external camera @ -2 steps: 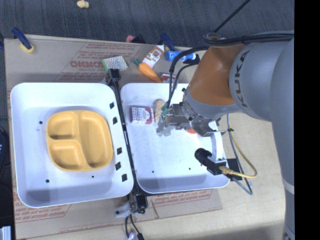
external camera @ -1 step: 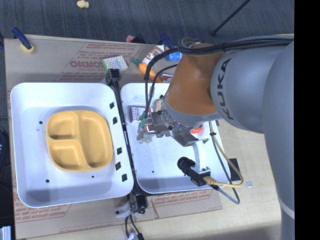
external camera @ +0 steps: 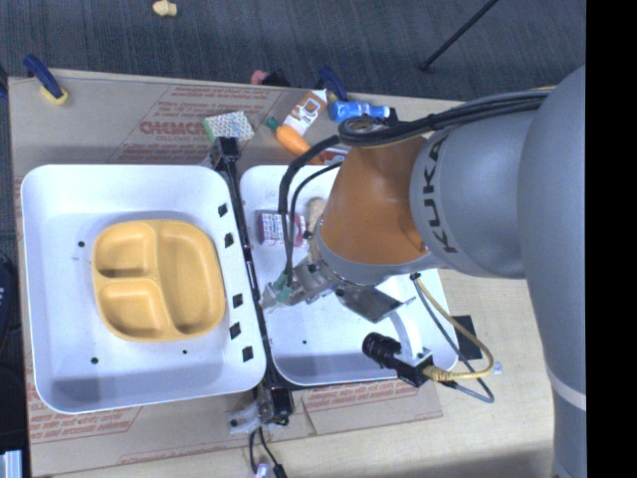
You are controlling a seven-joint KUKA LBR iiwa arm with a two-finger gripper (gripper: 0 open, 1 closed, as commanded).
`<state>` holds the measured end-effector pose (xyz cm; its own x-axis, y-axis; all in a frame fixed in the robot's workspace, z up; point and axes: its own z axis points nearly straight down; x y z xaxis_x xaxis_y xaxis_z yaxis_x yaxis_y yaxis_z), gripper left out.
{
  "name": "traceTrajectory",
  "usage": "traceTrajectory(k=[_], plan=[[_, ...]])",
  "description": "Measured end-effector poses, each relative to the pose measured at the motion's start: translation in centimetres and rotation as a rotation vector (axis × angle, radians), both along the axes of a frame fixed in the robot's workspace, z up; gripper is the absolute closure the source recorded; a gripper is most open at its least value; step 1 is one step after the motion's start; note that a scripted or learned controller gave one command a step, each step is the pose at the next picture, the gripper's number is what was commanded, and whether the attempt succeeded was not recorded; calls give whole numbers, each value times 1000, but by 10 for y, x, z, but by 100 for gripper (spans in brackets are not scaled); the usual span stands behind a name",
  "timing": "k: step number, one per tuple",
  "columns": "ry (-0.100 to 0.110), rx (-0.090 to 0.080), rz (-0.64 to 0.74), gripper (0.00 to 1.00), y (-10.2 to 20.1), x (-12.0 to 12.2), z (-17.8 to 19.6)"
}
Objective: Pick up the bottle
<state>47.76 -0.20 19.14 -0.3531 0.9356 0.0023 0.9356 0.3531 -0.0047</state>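
My gripper (external camera: 296,288) hangs low over the left part of the right bin (external camera: 328,366), mostly hidden under the orange wrist band and the grey arm. A small greenish thing (external camera: 280,290) shows at its tip; I cannot tell what it is or whether it is held. A small item with a red and white label (external camera: 270,226) lies in the right bin just behind the gripper, beside a beige object (external camera: 317,210) partly covered by the arm. An orange and white bottle (external camera: 299,119) lies outside the bins on the cardboard at the back.
The left bin (external camera: 60,197) holds a yellow divided plate (external camera: 159,275). A blue object (external camera: 356,111) and a green patterned packet (external camera: 229,125) lie on the cardboard behind the bins. The arm covers most of the right bin.
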Motion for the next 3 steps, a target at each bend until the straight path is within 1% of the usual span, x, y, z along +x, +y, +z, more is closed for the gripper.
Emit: traceTrajectory(k=[1, 2, 3], plan=[[-4, 0, 24, 100, 30, -1, 73], [0, 0, 155, 100, 72, -2, 37], [-4, -1, -31, 100, 65, -1, 126]])
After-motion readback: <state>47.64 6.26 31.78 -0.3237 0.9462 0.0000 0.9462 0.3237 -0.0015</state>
